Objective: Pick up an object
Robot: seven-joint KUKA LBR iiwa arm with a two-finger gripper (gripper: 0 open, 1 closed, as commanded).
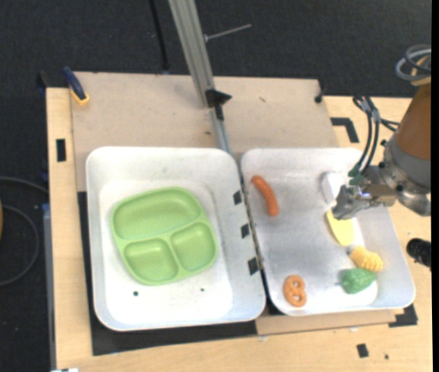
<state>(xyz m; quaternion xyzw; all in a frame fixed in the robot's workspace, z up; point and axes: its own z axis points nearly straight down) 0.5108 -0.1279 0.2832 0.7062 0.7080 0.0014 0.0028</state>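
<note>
Yellow wedge: nearest pick, right bin

Yellow wedge (342, 229) lies mid right bin (304, 169), toward its right wall, directly under the gripper (348, 205). Can't tell the claw's opening from here. Looks like a light, rigid, slick plastic toy; pinch across the narrow sides. Corn piece (366, 260) and green toy (356, 280) sit near, toward the near-right corner. Open floor lies left, toward the sausage (265, 195).

Grey arm (405, 178), orange band (418, 130), black cables (371, 134)
</note>
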